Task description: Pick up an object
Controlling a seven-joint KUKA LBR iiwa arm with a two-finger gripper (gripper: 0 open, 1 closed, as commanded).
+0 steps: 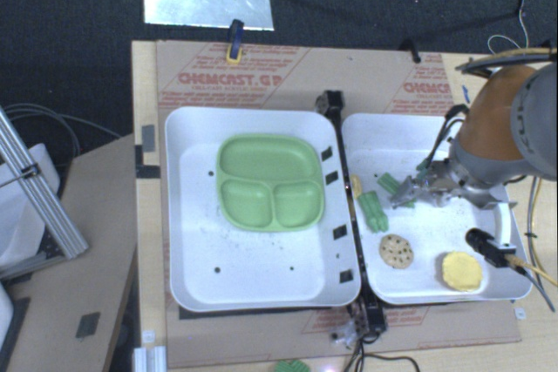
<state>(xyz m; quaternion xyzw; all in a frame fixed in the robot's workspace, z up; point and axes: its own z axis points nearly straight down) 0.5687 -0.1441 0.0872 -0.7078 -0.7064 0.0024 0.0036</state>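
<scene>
From the camera above the surface, the gripper (403, 196) hung low inside the right bin (384, 131), at the end of the grey arm with its orange band. Whether it was released or clenched could not be told from this slanted view; the tip was small and blurred against the white floor of the bin.

The nearest things to it were 2 green pieces. A small green piece (388, 183) lay just beside the tip, on the side away from the arm, so close that touching or apart could not be settled. A longer green piece (374, 211) lay a little farther out on that same side and slightly toward the bin's near edge, its long axis running roughly from far to near, hard by the divider between the 2 bins. Both looked like flat plastic toy food, bright green and smooth.

Toward the near edge from the gripper sat a round chocolate-chip cookie (397, 252), pale brown with dark spots, well apart from the tip. Farther along that edge, under the arm, lay a round yellow piece (461, 271).

The left bin (192, 274), well beyond the gripper, held a green divided plate (269, 181) with 3 compartments.

By my reading, the small green piece was the likely target, needing only a short move.
</scene>
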